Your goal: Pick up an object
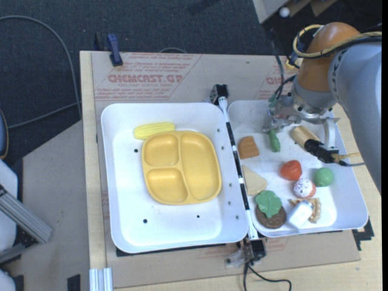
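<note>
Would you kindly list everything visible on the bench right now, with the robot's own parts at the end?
white bins: 2, white, side by side on the bench
divided plate: 1, yellow, left bin, centre
corn cob: 1, yellow, left bin, beside the plate's far edge
small green piece: 1, green, right bin, below the gripper
bread piece: 1, brown, right bin
tomato: 1, red, right bin
green ball: 1, green, right bin
broccoli: 1, green, right bin, near edge
gripper: 1, dark, over the right bin
</note>
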`<state>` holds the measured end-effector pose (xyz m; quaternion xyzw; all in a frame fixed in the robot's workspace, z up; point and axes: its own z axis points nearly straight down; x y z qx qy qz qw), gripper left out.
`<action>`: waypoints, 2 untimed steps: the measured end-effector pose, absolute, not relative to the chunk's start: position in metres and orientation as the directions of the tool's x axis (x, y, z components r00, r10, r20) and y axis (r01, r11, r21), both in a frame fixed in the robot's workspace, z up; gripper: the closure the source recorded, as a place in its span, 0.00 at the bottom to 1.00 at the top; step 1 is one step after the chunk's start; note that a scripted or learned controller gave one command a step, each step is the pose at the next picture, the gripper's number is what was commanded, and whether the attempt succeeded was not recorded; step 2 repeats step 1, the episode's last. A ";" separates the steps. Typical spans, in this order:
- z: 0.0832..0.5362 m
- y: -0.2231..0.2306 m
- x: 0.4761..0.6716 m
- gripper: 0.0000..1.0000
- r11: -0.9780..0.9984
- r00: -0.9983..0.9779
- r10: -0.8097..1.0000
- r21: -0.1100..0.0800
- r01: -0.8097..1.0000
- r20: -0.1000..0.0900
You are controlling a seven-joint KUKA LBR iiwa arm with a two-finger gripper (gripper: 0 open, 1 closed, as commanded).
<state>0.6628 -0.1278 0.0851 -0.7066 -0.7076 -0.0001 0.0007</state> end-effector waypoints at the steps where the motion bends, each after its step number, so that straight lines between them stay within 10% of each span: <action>1: 0.185 -0.055 0.638 1.00 0.001 -0.001 1.000 0.002 1.000 0.000; 2: 0.185 -0.055 0.638 1.00 0.001 -0.001 1.000 0.002 1.000 0.000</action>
